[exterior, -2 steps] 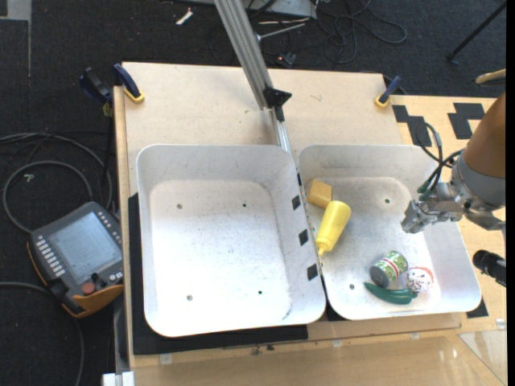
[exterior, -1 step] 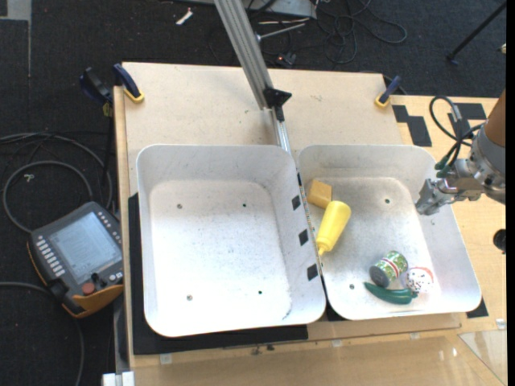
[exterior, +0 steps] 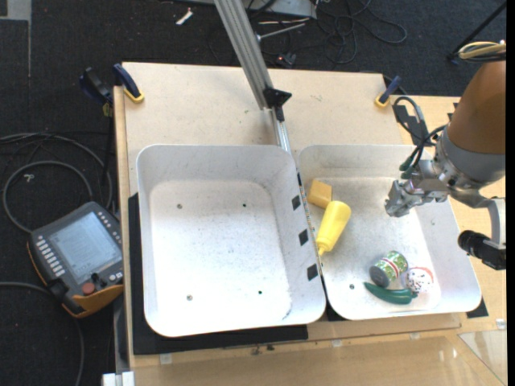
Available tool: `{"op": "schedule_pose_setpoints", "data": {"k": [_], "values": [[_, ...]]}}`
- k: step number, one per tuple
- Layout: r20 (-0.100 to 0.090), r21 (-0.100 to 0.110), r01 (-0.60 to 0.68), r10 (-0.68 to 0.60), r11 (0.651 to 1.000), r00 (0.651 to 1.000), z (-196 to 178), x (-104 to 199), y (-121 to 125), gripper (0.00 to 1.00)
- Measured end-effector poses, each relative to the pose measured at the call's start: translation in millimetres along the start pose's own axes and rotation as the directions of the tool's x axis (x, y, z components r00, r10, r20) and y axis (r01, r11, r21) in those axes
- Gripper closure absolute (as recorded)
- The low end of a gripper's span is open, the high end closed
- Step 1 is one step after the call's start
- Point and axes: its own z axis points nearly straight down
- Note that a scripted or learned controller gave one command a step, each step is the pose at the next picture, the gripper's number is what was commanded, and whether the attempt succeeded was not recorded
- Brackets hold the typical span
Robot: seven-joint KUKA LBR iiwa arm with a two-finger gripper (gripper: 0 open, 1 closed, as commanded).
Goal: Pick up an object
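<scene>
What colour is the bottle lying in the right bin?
Yellow; the bottle shows plainly in the camera view.

Four objects were seen in the right bin (exterior: 451, 215). A yellow bottle (exterior: 332, 223) lay on its side near the bin's left wall, its narrow end pointing toward 7 o'clock. A yellow block (exterior: 321, 192) sat just beside the bottle at 11 o'clock. Toward the bin's 5 o'clock corner, a green-and-white can (exterior: 389, 268) lay tilted, a white ball with red marks (exterior: 418, 280) just beside it at 4 o'clock, and a green pepper (exterior: 393, 294) at 6 o'clock, touching the can.
</scene>
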Motion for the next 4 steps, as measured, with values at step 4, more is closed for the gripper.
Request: {"op": "schedule_pose_setpoints", "data": {"k": [4], "values": [[0.000, -0.003, 0.001, -0.001, 1.000, 1.000, -4.2, 207.2, 45.7, 1.00]]}}
